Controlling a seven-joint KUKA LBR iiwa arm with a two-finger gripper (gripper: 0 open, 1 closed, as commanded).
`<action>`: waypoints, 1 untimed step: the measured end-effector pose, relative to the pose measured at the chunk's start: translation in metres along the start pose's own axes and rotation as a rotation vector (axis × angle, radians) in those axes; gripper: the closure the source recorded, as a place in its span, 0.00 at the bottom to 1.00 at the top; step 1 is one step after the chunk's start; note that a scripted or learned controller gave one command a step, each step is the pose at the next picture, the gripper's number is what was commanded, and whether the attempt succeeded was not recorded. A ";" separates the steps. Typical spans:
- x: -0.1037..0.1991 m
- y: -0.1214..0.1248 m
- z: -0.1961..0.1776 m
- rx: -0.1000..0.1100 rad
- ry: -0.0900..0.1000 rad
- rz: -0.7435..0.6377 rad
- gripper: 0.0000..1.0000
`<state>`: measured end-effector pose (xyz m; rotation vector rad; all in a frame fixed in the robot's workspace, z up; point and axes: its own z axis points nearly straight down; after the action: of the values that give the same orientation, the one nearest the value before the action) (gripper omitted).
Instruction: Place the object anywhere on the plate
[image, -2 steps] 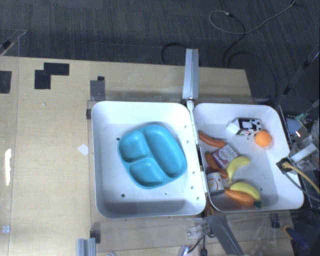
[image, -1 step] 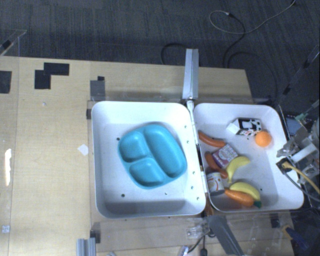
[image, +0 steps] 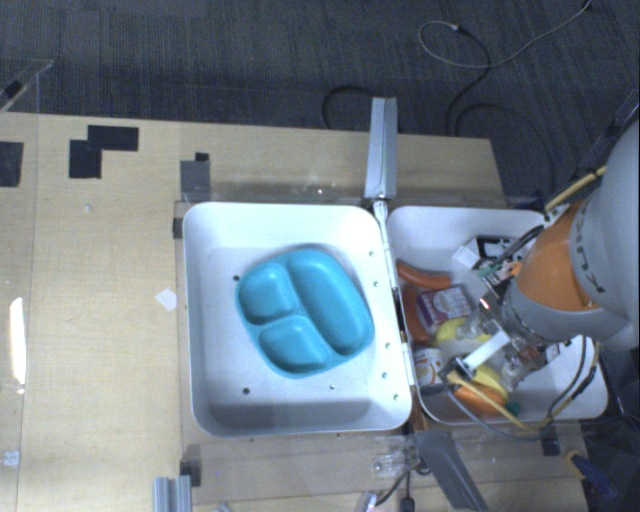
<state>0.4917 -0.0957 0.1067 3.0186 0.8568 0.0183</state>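
Clutter is heaped in the right bin (image: 590, 395), where the gripper (image: 487, 368) is lowered for a pick. How it is set cannot be told. The blue plate (image: 305, 310) lies ready in the left bin (image: 215, 330).

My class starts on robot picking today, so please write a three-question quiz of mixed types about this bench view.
1. True or false: the blue plate lies in the left bin.
2. How many compartments does the plate have? A) two B) three C) four
3. Fill in: the arm's gripper is over the ____ bin, among the small items.

Key: 1 true; 2 B; 3 right.
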 end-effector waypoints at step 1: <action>0.000 0.001 -0.008 0.001 -0.004 -0.001 1.00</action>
<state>0.4922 -0.0970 0.1146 3.0181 0.8576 0.0124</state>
